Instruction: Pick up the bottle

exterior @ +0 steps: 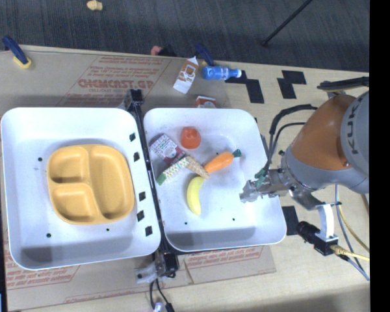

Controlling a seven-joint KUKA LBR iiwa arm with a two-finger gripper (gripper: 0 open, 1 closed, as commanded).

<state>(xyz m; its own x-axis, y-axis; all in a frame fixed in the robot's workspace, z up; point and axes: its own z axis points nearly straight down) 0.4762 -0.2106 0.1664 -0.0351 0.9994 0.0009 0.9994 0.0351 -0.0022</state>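
A small red bottle-like object [190, 137] stands in the right bin [247, 229], near its back wall. On the cardboard behind the bins lies a blue bottle [218, 73] on its side. My gripper [252, 192] hangs low over the right side of the right bin, near its right wall. It is well to the right of the red object, with nothing visibly in it. The grey arm with its orange band [322, 145] reaches in from the right.
The right bin also holds a carrot [221, 162], a banana [194, 195], a red-and-white packet [164, 146] and a patterned wrapper [181, 168]. A yellow divided plate [91, 182] sits in the left bin [19, 239]. A small carton [186, 75] lies behind the bins.
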